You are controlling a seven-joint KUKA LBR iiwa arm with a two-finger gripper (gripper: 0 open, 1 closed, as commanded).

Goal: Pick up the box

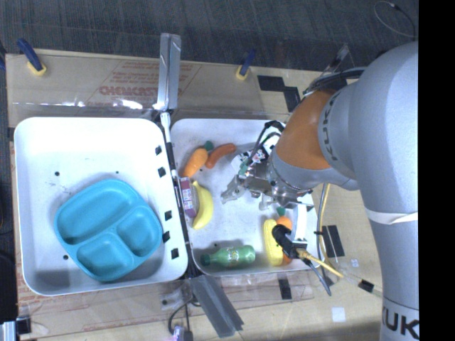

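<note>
A slim maroon box lies along the left wall of the right bin, beside a yellow banana. My gripper hangs low over the middle of the right bin, right of the banana and about a hand's width from the box. I see nothing held in it. The orange-banded wrist and the grey arm cover the bin's right side.
Two carrots lie at the bin's back left. A green bottle rests along the front wall, with a yellow and orange toy to its right. A blue divided plate sits in the left bin.
</note>
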